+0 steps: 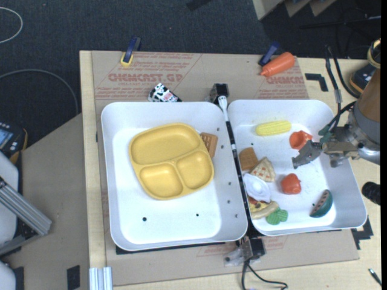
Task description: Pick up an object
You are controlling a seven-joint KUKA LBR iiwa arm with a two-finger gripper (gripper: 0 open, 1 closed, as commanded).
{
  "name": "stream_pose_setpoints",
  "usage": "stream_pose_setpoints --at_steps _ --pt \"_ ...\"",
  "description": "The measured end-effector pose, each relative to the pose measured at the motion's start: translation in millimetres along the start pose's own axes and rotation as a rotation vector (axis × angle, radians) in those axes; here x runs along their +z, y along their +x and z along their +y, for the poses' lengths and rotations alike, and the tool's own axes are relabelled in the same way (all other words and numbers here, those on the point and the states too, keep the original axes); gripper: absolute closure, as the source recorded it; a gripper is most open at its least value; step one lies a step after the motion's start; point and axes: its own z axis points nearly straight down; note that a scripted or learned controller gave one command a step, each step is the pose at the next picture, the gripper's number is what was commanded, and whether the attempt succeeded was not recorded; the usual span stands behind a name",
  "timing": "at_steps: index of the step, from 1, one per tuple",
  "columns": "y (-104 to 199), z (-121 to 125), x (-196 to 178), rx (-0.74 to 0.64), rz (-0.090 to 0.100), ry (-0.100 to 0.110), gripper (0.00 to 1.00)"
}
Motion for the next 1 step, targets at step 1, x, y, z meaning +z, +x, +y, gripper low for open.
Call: stream_pose_setpoints --at_steps 1 --pt "0.2 2.3 -6.0 -0.003 -0.002 -0.013 0.0"
